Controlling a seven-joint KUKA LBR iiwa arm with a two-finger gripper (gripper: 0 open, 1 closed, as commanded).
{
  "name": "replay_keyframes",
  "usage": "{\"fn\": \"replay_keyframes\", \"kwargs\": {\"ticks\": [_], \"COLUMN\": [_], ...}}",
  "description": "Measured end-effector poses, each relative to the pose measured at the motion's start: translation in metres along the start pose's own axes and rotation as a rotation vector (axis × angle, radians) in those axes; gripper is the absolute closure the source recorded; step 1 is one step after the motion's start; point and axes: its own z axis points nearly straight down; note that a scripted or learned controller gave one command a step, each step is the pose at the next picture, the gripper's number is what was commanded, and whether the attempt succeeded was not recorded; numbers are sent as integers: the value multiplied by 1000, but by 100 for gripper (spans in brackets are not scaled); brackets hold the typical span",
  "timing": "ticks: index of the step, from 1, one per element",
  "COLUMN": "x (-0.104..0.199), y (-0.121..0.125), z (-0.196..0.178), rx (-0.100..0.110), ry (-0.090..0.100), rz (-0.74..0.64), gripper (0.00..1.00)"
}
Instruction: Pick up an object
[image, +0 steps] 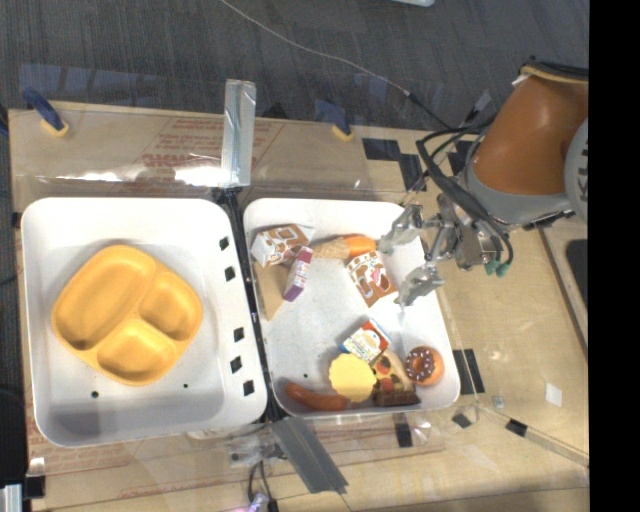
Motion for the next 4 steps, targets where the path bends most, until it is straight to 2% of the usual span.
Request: {"fn": "replay_keyframes", "kwargs": {"ticks": [1,2,3,4], "x": [2,-22,-16,1], "y": [-9,-9,-10,-8], "z": [143,144,144,144], "rx": [3,3,3,2], "ry": [-15,-15,-19,-20], "rz": [107,248,210,250], "gripper": [0,0,0,0]}}
